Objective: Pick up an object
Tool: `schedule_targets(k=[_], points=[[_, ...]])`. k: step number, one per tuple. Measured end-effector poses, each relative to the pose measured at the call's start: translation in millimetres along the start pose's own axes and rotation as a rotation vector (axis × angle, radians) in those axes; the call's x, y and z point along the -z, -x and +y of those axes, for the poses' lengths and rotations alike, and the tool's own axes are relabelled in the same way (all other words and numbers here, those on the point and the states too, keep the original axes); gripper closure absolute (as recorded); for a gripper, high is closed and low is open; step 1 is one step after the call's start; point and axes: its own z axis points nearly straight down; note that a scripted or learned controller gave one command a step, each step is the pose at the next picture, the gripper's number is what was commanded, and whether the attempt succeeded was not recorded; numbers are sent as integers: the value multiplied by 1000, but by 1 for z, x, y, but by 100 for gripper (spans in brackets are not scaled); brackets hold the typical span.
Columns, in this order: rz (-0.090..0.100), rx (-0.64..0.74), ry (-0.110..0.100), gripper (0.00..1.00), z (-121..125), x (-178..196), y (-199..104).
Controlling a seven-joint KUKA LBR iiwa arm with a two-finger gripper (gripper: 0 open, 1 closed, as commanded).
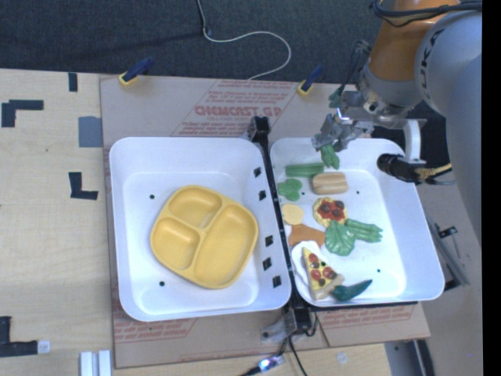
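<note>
Arm: grey KUKA arm with an orange band, reaching in from the right over the far edge of the right bin.
Gripper: two-finger gripper pointing down at the right bin's far left part, fingers closed on a small dark green toy piece — the piece hangs between the fingertips, above the bin floor.
Right bin: shallow white plastic bin holding toy food — a long green bean-like piece, a tan bread roll, a small green leafy piece, a pale yellow disc, a round pizza-like piece with red spots, an orange flat piece, a large green leafy vegetable, a pizza slice and a dark green pepper near the front.
Left bin: shallow white bin with a yellow plastic three-compartment plate lying near its middle.
Writing: red print on the cardboard sheet under the bins, upside down and too blurred to read.
Bench: wood-coloured top with dark tape marks.
Clips: blue-and-yellow clamps at the cardboard's far corners.
</note>
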Motion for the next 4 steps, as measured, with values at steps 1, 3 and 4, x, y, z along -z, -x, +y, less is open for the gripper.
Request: schedule_targets(k=[1, 3, 4], points=[[0, -1, -2, 100, -52, 10, -14], [1, 0, -3, 100, -113, -2, -43], [0, 0, 0, 100, -109, 9, -28]])
